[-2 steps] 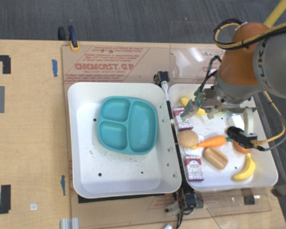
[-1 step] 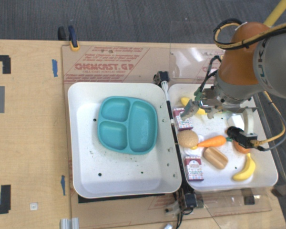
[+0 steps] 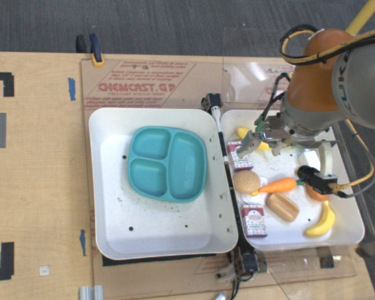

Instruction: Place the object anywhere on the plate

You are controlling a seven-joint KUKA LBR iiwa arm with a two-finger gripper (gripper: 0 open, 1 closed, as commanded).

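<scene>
While claw (image 3: 257, 140) hovers over right bin (image 3: 353, 230), grip state unclear, nothing visibly held; teal plate (image 3: 167, 164) lies well left in left bin (image 3: 106, 186), across divider.

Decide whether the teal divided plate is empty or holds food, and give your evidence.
Empty. The teal plate shows three bare compartments in the left bin; the toy food, such as the carrot, lies in the right bin.
</scene>
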